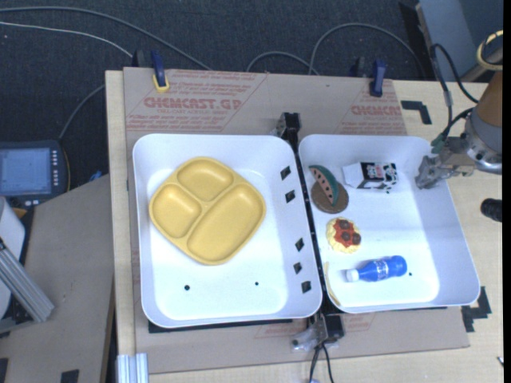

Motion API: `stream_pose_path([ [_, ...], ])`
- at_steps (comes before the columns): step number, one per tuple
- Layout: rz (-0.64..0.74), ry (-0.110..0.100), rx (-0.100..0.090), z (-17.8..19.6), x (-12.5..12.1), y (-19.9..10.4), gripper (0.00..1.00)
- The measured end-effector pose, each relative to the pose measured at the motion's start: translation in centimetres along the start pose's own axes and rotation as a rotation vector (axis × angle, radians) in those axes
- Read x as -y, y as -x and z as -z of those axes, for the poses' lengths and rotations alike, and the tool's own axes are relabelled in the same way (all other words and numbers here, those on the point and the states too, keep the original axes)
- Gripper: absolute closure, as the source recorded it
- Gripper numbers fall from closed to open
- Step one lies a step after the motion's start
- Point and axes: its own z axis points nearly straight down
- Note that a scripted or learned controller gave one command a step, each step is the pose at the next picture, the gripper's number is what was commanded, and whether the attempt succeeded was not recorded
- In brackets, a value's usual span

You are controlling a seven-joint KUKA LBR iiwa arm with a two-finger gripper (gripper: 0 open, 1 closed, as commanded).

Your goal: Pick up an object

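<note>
One fixed overhead view, slanting down on both white bins (152,238), arm (487,134) from right.

yellow tray (207,210), blue bottle (378,270), white bins (160,286)

Two white bins are sitting side by side on a brown board (239,94) on the bench. The left bin (160,294) is lying toward 9 o'clock and the right bin (455,254) toward 3 o'clock. Two blue clamps are biting the board's far edge, one at 11 o'clock (160,76) and one at 1 o'clock (377,78). Thin cables (64,14) are curling over the dark floor (239,6) at 12 o'clock. A small screen (28,170) is glowing at 9 o'clock.
</note>
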Motion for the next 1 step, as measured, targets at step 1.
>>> stream_pose_path([
  [1, 0.002, 0.0, 0.0, 4.52, -0.62, 0.05, 1.0],
])
